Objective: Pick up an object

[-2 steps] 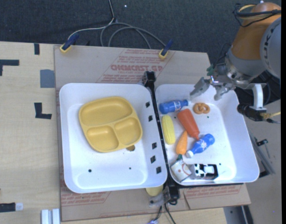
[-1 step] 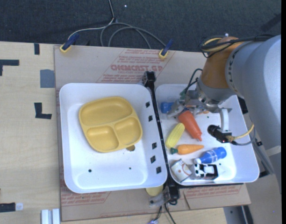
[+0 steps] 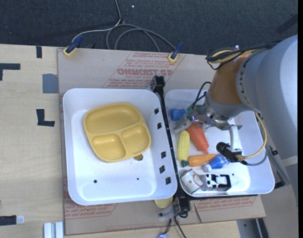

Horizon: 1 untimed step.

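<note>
Counting perhaps two carrots (image 3: 197,136), one corn (image 3: 183,145)

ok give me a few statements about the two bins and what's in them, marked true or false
1. The yellow divided plate lies in the left bin. True.
2. The corn cob lies in the left bin beside the plate. False: it lies in the right bin, near the divider between the bins.
3. The arm is over the right bin. True.
4. The orange carrot sits on the yellow plate. False: it is in the right bin, just right of the corn cob.
5. The yellow plate has three compartments. True.
</note>
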### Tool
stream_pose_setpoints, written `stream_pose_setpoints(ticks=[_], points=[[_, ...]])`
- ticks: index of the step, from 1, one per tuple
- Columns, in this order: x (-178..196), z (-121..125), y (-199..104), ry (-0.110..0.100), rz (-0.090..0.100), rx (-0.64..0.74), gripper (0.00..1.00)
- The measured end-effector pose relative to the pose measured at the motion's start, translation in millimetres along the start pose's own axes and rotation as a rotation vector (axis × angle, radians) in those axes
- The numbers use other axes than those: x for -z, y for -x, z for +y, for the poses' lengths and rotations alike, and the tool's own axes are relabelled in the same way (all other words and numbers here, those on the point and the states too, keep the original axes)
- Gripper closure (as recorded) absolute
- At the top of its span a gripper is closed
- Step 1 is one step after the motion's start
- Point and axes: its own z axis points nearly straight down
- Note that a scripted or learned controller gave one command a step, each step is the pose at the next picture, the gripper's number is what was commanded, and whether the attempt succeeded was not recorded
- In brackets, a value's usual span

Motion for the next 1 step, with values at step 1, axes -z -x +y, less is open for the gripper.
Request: stream_pose_setpoints(ticks=[1], points=[[10.2,0.6,0.4,-0.002,0.001,0.0,1.0]])
